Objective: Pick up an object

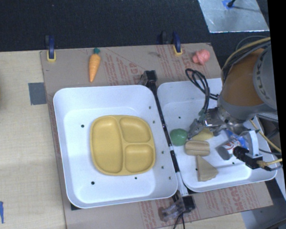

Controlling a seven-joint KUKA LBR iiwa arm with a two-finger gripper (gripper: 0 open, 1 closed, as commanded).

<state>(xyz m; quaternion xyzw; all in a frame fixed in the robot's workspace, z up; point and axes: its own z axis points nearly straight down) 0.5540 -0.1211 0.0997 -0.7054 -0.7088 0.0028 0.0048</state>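
Camera view: gripper (200, 126) is reaching into the right bin (181, 95).
Its metal jaws are sitting open beside a round green ball (178, 135) and a smooth tan block (197, 148).

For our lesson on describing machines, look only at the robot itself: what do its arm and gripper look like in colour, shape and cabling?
The rounded grey arm carries a broad orange band above the wrist. The small metallic gripper is silver-grey with dark parts. A looping black cable runs along the wrist, and thin yellow cables arc over the arm.
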